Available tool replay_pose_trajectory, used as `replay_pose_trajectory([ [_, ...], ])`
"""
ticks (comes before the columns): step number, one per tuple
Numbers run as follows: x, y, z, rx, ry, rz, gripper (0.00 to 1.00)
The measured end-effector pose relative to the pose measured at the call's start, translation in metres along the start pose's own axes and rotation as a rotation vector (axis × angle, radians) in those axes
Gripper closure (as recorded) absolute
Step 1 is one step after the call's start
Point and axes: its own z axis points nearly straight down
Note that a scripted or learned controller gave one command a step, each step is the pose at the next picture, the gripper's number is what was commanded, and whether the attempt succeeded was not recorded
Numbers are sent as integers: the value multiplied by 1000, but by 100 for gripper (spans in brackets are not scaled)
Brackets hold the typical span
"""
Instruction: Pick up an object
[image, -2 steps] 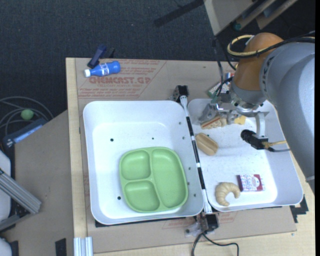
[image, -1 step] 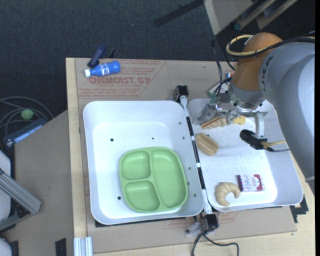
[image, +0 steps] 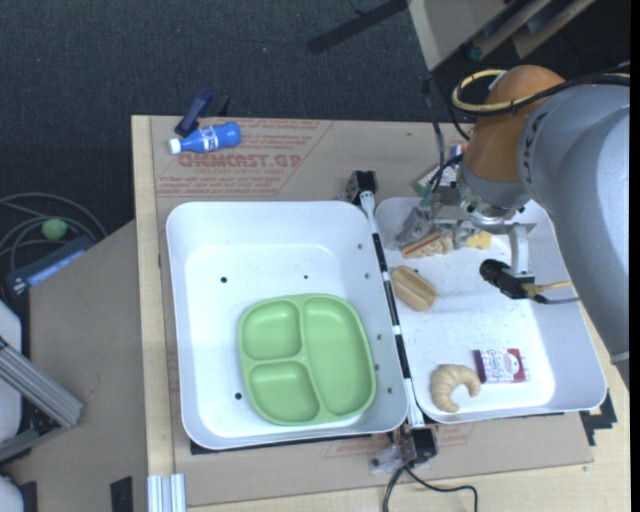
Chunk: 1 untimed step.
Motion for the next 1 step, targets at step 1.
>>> replay_pose_trajectory([
  [1,-6,0,0,-1,0,1,0],
])
